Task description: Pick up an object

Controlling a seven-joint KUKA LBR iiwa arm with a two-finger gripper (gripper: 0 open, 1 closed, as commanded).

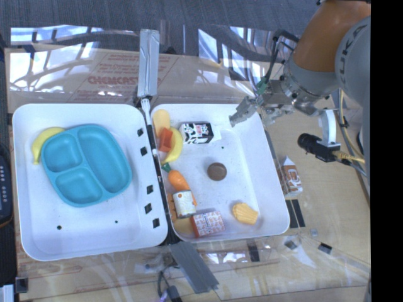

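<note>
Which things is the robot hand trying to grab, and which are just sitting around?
For the job: the hand, and the right bin's pickable toys: milk carton, brown cookie, carrot, can, yellow pastry.

Just lying about: blue plate, small packet outside the bins.

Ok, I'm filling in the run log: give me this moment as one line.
arm: over right bin top-right corner | gripper: nothing seen held | right bin: toys untouched | left bin: blue tray, banana
</note>
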